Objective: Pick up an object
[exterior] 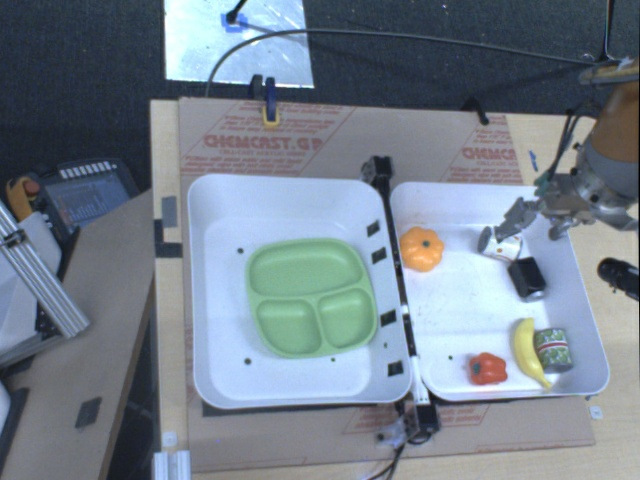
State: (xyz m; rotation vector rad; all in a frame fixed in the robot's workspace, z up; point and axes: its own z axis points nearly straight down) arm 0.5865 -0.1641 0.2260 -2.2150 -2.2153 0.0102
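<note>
Hovering over the right bin [585,298], our tool [500,240] sits between the orange pumpkin [421,249] and a black block [527,277]; we cannot tell its grip state. Descending here, we risk closing on bare floor, missing both.

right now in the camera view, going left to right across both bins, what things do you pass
green divided plate → small orange pumpkin → red pepper → black block → banana → green can
</note>
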